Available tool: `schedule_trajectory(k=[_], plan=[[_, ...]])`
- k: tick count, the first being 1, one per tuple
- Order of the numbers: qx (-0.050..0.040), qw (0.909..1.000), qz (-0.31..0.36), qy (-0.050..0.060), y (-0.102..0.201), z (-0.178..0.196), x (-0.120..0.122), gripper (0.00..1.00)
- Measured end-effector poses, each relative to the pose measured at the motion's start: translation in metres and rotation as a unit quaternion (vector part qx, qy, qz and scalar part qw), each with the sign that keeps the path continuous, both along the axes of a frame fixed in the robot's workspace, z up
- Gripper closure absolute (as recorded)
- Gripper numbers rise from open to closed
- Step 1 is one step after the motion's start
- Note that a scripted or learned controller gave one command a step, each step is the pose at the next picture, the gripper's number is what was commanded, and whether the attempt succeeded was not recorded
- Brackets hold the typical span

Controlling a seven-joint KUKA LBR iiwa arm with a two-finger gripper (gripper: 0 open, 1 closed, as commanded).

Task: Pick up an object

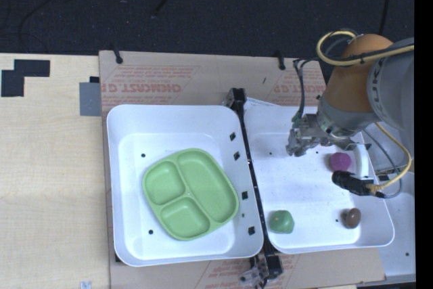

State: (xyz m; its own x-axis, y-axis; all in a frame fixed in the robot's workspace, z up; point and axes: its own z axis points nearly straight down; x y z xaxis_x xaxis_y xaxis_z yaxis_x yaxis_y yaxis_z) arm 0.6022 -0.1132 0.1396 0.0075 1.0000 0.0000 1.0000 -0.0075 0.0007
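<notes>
Left bin: holds a green three-compartment plate lying flat; probably too wide and shallow for an easy pick.
Green lump: in the right bin, front-left, apart from everything else; likely the simplest target. Centre above it before descending.
Gripper: over the right bin's bare rear-left floor; I cannot tell whether the claw is spread or pressed together.
Pink object: just right of the gripper, under the wrist, so crowded.
Brown object: front-right, near the wall, which may block a straddle.
</notes>
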Motion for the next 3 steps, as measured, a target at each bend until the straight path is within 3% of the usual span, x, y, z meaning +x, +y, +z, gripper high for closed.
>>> schedule_trajectory(k=[1, 2, 3], plan=[[-0.0004, 1.0, 0.0, 0.0, -0.01, 0.056, -0.002, 1.0], [-0.0001, 1.0, 0.003, 0.0, -0.011, 0.089, -0.001, 1.0], [0.0008, 1.0, 0.005, 0.002, 0.031, 0.087, 0.003, 1.0]])
